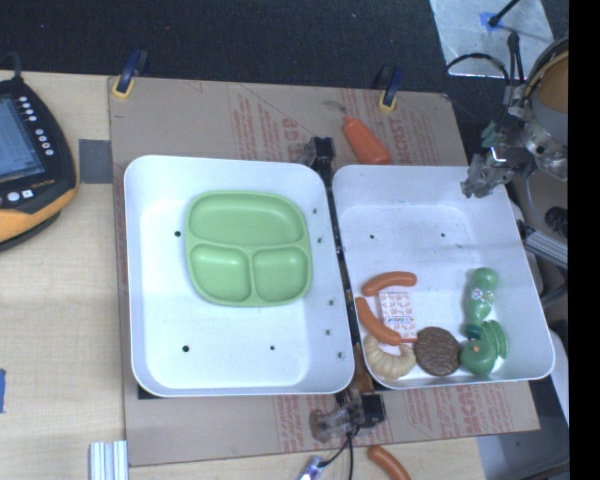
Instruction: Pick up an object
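At the far right corner of the right bin (435,223), the gripper (480,180) is seen hovering over the rim; whether it is open or closed cannot be told. Toy foods are clustered along that bin's near side: two sausages (388,282), a cookie (437,350), a bagel (388,361) and green items (483,340). A green divided plate (248,247) lies in the left bin (160,358).

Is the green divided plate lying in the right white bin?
No, the green divided plate lies in the left white bin.
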Controlling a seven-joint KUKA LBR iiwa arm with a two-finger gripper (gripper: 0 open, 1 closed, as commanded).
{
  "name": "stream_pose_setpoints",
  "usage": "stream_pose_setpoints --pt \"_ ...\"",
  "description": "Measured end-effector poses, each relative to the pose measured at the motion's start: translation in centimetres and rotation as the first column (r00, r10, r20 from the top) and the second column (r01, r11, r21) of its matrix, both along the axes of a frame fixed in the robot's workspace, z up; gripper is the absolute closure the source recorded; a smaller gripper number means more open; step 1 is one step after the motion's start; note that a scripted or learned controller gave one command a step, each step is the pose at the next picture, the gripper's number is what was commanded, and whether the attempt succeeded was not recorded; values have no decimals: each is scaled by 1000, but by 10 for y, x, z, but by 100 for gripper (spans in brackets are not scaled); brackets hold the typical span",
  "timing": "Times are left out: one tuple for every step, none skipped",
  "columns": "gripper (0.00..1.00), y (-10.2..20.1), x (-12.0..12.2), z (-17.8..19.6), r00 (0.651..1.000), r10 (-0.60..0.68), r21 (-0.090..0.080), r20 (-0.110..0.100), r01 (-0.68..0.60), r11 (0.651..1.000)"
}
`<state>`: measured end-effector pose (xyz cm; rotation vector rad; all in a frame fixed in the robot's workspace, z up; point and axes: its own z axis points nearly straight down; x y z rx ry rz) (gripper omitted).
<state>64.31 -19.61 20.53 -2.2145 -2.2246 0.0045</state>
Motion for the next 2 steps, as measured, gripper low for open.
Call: stream_pose_setpoints --pt "0 98 -13 -43 1000 3 0 -1 -3 1000" --pt "0 42 -35 -44 1000 -2 1 -2 2 1000"
